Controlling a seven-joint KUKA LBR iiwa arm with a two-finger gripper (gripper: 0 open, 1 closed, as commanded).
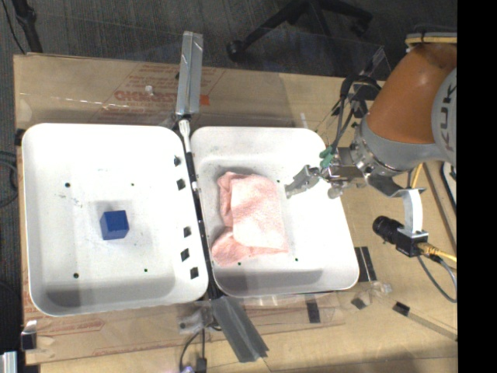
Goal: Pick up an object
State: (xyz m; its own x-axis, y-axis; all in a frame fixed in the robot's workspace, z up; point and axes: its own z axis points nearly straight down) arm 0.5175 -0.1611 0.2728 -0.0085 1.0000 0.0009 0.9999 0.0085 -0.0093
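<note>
Crumpled pink cloth (pixel 248 220) lying in right bin (pixel 334 247), blue cube (pixel 115 224) in left bin (pixel 46 208); gripper (pixel 299 183) poised above right bin just right of cloth, fingers' opening indeterminable, nothing seen held.

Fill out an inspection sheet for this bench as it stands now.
Surface: bench bearing two white bins side by side.
Job's things: blue cube in left bin; crumpled pink cloth in right bin.
Clutter: nothing seen.
Gripper: gripper above the right bin, beside the cloth's upper right edge, holding nothing.
Cables: wires at the wrist; yellow cable at right.
Surroundings: office chair base on carpet.
</note>
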